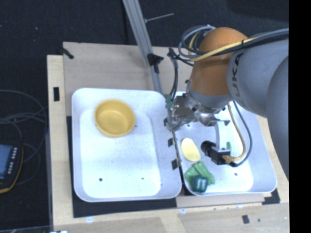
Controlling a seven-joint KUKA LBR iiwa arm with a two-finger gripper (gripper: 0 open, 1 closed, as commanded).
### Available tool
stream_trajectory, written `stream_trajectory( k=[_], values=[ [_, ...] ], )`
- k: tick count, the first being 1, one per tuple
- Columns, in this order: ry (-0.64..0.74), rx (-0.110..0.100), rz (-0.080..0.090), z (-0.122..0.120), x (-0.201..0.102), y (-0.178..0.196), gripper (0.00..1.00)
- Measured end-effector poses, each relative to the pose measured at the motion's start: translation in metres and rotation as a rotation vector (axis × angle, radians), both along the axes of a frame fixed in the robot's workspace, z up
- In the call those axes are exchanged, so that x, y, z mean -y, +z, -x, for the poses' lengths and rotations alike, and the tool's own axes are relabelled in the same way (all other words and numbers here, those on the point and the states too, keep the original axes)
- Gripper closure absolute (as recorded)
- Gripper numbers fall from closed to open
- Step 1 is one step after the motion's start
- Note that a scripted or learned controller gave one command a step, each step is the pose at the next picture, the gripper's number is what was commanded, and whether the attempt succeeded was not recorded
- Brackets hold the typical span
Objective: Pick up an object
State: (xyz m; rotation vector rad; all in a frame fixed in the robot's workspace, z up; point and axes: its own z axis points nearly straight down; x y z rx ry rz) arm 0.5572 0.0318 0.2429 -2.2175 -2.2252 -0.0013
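One arm [228, 76] hangs wrist-down over the right bin [257, 178] — claw [176, 118] state cannot be told.

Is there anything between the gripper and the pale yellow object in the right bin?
Nothing visible stands between them. The gripper hangs at the inner wall of the right bin; the pale yellow object lies close by on bare floor. The green object lies farther on, past it.

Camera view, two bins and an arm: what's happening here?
The arm reaches in from the right, its gripper over the left side of the right bin, close to a pale yellow piece and a green toy. I can't see it holding anything. A yellow bowl sits in the left bin.
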Motion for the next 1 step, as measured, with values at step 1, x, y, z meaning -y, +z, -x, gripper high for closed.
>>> stream_trajectory(
  k=[1],
  values=[
    [0.001, 0.001, -0.001, 0.0121, -0.0506, 0.0096, 1.0]
  ],
)
